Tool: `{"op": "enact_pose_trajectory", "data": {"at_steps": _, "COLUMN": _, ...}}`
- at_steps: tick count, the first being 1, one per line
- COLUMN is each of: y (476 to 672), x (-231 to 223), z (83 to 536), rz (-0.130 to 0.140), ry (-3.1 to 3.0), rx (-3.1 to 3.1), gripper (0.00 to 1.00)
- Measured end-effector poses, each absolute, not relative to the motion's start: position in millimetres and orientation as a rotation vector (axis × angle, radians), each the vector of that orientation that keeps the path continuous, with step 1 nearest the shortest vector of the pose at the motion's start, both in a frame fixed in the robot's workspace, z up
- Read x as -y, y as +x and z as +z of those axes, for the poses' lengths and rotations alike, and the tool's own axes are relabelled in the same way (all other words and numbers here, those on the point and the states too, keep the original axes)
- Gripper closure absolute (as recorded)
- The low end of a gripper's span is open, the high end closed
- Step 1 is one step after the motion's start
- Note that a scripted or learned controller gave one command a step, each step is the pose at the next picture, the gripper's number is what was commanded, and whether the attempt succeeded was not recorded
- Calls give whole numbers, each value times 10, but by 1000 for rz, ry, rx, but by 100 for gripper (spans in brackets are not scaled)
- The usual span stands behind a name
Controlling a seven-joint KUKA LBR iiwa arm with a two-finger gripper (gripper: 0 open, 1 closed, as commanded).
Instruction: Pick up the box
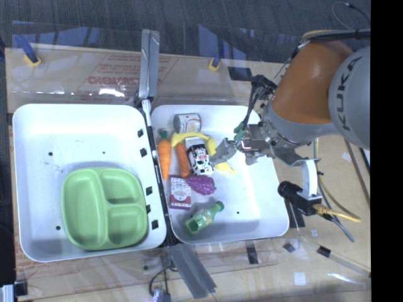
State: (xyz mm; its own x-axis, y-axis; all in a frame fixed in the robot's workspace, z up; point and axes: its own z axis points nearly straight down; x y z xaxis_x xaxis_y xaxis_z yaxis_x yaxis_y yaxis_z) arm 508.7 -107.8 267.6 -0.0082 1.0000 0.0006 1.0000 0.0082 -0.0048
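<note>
In the right bin [264, 222], the red box [180, 192] lies flat near the left wall, its long axis running near to far, while the gripper [221, 156] hangs further and to the right of it, and I cannot tell its opening.

Dark carpet [189, 5] — pale wooden bench [352, 257]

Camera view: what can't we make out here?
- gripper: finger state, too small and blurred against the clutter.
- red box: label print, too small.
- banana: mostly covered by the milk carton and gripper.
- can: label blurred.
</note>
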Motion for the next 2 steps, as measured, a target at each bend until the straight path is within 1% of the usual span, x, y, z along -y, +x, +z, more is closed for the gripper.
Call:
{"op": "enact_pose_trajectory", "data": {"at_steps": 1, "y": 4957, "x": 352, "z": 1903, "rz": 4, "ry": -1840, "rx": 2542, "gripper": 0}}
{"op": "enact_pose_trajectory", "data": {"at_steps": 2, "y": 4764, "x": 815, "z": 1906, "rz": 3, "ry": -1739, "rx": 2611, "gripper": 0}}
